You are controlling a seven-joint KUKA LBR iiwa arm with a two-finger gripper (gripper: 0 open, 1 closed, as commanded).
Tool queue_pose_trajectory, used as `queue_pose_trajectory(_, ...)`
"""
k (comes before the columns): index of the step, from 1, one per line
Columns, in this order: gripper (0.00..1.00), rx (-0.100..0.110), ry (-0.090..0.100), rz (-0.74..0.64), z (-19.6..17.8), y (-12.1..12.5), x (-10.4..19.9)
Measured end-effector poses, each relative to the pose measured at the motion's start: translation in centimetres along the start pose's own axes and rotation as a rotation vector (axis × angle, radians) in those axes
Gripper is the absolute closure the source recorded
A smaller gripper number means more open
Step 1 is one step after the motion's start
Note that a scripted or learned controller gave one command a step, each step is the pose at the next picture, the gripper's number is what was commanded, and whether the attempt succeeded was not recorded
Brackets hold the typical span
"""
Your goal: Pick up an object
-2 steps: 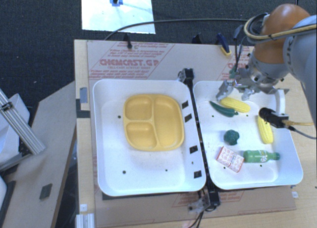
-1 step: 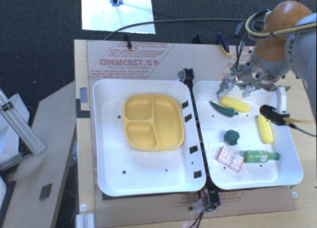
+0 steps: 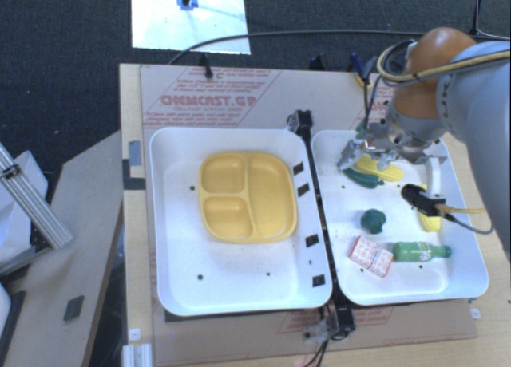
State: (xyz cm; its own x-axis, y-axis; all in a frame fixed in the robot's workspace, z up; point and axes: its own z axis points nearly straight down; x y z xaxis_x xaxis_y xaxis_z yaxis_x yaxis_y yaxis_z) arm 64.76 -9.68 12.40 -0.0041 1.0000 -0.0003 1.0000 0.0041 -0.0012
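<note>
The end effector [image 3: 369, 150] hangs low in the right bin [image 3: 459, 278], just above the toy corn [image 3: 382, 169], and I cannot tell how wide it stands (its tips are lost against the metal parts). The corn, yellow and bumpy with a green pepper [image 3: 363, 179] touching it on the side toward the yellow tray [image 3: 246, 196], looks like light, stiff, rather slippery plastic, so I judge a grip across its short middle best.

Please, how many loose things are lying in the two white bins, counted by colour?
Yellow: 3, the tray, the corn, one piece
Green: 3, the bottle, the broccoli, the pod
Red-white: 1, the packet
Total: 7
</note>
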Motion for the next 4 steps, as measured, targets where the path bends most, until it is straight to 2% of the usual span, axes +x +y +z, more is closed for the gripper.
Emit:
queue_pose_trajectory(1, 0.0, -0.012, -0.008, 0.001, 3.2, 0.4, -0.4)
queue_pose_trajectory(2, 1.0, -0.017, -0.014, 0.003, 1.6, 0.6, -0.8)
queue_pose_trajectory(3, 1.0, -0.007, 0.0, 0.0, -2.9, 0.8, -0.4)
queue_pose_trajectory(4, 1.0, -0.011, -0.001, -0.002, -9.4, 1.1, -0.1)
